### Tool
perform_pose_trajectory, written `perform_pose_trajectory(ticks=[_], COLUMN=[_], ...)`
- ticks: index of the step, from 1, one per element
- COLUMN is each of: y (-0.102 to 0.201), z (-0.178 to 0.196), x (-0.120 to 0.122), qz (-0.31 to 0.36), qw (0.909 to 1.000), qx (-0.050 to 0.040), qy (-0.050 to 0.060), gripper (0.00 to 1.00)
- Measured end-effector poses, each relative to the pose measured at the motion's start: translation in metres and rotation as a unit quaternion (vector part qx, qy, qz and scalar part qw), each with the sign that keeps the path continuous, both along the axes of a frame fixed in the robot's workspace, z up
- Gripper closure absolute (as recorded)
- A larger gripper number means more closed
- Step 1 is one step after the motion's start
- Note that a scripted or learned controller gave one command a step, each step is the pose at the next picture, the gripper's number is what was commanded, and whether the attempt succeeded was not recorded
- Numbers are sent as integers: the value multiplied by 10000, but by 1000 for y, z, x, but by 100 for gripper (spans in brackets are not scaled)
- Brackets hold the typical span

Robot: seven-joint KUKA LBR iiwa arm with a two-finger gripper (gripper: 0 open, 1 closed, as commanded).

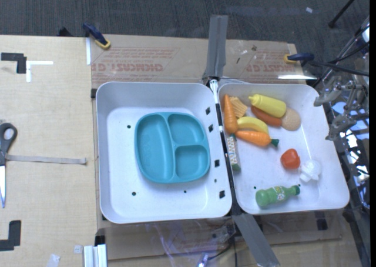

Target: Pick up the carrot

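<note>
Because the carrot (pixel 254 137) lies touching the banana (pixel 251 123), a pinch there risks grabbing both or slipping.

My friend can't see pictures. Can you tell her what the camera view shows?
A toy carrot lies in the right white bin among a banana, mustard bottle, tomato and green bottle. The left bin holds a teal divided plate.
</note>
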State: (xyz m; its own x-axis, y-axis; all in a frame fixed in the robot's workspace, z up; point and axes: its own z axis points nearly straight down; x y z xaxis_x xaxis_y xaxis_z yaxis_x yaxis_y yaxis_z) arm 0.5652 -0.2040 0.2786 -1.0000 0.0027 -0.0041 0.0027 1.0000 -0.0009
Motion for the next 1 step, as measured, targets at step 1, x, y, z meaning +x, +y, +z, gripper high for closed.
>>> perform_pose_trajectory(ticks=[1], y=[56], z=[-148], x=[10], qz=[-440], qw=[9990], qx=[4], qy=[3], gripper=[0])
